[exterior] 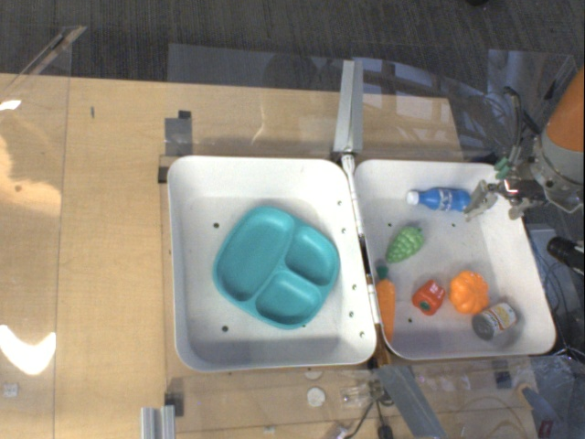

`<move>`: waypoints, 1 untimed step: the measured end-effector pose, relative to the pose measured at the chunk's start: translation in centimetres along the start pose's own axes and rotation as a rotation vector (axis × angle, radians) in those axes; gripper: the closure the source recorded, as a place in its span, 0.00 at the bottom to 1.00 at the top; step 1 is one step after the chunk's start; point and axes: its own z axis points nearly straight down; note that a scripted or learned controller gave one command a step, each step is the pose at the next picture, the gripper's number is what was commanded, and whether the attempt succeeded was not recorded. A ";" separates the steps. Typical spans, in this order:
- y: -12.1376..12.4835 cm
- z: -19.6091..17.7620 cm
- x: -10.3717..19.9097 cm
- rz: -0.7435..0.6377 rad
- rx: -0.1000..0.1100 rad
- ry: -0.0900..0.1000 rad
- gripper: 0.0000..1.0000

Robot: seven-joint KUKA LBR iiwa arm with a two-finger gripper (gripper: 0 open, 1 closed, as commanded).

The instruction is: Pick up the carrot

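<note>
The carrot [387, 306] lies tight against the right bin's [539, 273] left wall, its long axis along that wall. A green toy [406, 243] sits just above, a red one [429, 296] beside. The gripper [498, 193] hangs near the blue bottle [441, 199], its grip unreadable.

The carrot [387, 305] is a small orange toy, long and narrow. It lies flat in the right bin [512, 341], at about eight o'clock of the bin's floor. It rests right against the bin's left wall, lengthwise along it, pointing from twelve to six o'clock. One end has a hint of green at twelve.
</note>
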 end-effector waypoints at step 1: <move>-5.2 10.6 2.0 -0.183 -0.002 0.000 0.00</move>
